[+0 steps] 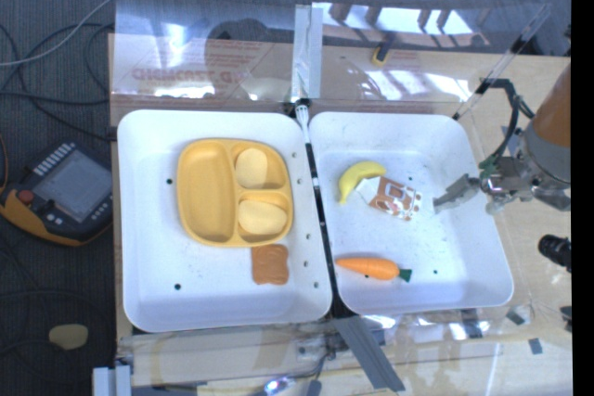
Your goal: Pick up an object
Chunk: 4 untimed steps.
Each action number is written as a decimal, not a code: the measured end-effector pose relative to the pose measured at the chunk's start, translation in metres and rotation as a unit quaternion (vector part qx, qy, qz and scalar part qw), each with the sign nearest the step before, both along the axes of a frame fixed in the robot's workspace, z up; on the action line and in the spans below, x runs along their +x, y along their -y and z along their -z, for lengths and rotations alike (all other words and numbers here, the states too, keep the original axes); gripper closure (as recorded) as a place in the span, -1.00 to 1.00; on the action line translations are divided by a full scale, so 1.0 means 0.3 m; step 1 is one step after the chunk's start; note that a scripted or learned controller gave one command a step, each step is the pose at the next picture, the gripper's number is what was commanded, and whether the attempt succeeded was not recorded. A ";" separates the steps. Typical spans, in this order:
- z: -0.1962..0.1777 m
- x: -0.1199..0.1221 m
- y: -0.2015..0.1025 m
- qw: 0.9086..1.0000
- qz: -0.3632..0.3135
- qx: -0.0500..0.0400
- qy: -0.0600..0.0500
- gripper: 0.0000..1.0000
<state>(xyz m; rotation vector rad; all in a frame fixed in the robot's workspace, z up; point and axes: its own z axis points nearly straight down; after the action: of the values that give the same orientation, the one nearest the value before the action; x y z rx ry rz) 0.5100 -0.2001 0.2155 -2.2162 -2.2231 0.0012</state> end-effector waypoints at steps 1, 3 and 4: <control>-0.028 0.004 -0.005 1.000 -0.002 0.001 0.000 1.00; 0.270 -0.046 -0.202 1.000 -0.023 0.000 0.000 -1.00; 0.157 0.014 -0.244 0.993 0.114 -0.001 -0.001 -1.00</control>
<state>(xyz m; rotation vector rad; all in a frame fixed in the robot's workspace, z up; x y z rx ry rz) 0.5143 -0.1270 0.1684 -2.4554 -1.9555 0.0045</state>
